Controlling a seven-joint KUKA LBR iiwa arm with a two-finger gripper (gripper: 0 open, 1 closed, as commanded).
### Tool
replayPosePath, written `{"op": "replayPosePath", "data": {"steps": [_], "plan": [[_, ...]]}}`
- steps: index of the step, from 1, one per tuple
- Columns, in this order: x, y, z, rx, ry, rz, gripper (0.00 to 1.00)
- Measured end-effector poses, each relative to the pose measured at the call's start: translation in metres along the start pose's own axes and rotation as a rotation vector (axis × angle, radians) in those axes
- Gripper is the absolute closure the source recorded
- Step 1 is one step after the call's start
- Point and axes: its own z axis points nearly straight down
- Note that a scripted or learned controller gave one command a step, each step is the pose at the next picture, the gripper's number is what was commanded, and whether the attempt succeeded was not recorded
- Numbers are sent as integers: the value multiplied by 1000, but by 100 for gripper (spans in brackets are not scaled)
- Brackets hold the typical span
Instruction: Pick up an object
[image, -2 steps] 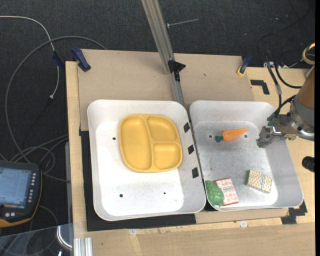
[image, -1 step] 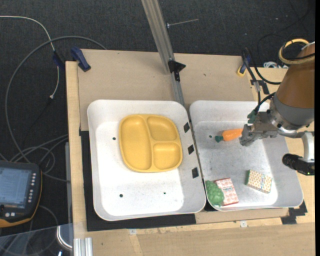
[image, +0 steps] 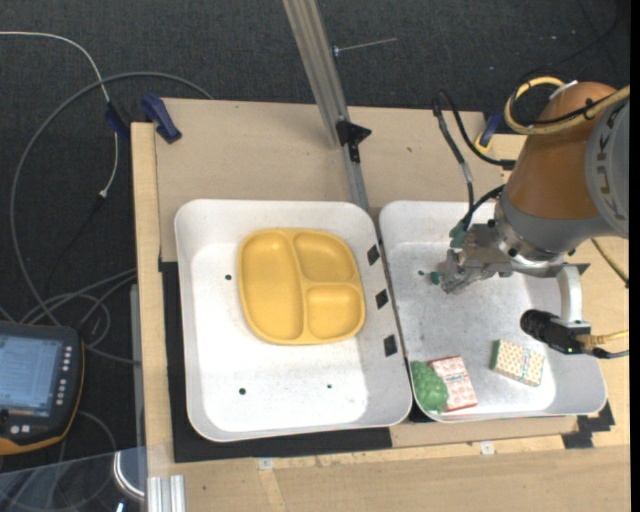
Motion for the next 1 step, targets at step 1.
{"op": "replayPosePath", "data": {"steps": [1], "plan": [[52,11,-14,-5,-3,1,100]]}}
